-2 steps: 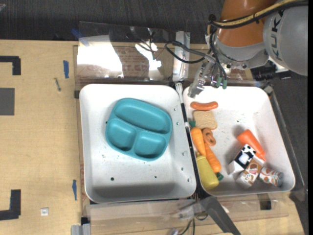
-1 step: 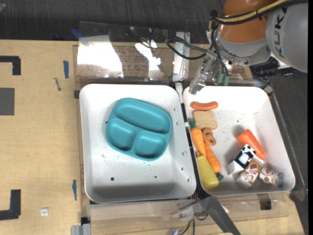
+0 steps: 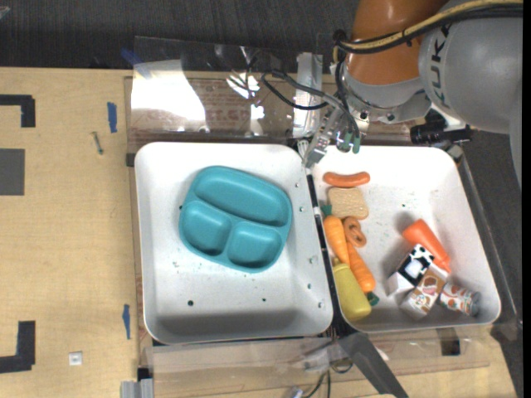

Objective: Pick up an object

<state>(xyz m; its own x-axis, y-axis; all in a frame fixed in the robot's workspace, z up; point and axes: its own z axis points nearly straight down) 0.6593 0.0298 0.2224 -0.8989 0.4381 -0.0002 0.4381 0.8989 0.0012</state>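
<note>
Where the tool (image 3: 319,149) hangs, grip state unclear: one blue tray (image 3: 236,217), two carrots (image 3: 347,251).

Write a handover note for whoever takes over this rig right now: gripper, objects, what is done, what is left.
Gripper: above the back rim between the bins, holding nothing visible.
Left bin: teal divided plate.
Right bin: sausage, bread slice, carrot, yellow bottle, small cartons.
Done: nothing lifted.
Left: pick one object; the sausage is probably nearest.

Tan wooden bench (image 3: 66,247), black tape marks (image 3: 21,110), dark floor (image 3: 166,7)
</note>
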